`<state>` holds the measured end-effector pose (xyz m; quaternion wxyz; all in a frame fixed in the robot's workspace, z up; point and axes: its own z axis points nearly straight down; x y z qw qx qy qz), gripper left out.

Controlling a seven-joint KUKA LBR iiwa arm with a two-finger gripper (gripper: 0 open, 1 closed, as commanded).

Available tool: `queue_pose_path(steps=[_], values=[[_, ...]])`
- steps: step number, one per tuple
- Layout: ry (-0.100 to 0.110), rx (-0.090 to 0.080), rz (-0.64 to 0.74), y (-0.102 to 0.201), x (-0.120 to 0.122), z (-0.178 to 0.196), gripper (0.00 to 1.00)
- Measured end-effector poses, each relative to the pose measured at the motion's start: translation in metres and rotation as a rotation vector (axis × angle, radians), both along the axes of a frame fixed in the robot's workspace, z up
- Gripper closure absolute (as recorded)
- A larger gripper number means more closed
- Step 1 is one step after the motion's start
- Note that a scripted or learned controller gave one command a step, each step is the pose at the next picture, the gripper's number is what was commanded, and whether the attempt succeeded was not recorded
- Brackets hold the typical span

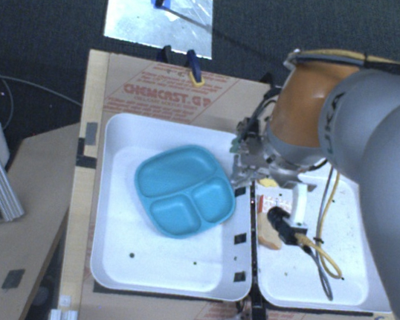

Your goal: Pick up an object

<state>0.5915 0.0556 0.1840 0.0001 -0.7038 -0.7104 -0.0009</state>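
End effector (247, 164) hangs just beside the blue three-compartment plate (184, 189), at the plate's upper right edge, over the divider between the two white bins. From here I cannot tell whether it is parted or closed. Plate lies flat in the left bin (118, 249), turned at an angle, roughly central. To the plate's right, past the divider, the right bin (293, 285) holds a small red-and-white packet (277, 204) and, just below that, a tan curved piece (270, 241). Farther right of the plate lies a slim grey item (326, 282), too small to identify. Cardboard sheet (173, 92) with red print shows behind the plate, under both bins.
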Motion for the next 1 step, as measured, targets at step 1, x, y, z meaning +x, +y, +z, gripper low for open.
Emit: queue_pose_path(steps=[1], values=[[0.0, -0.001, -0.007, -0.0039, 0.0002, 0.0004, 0.0]])
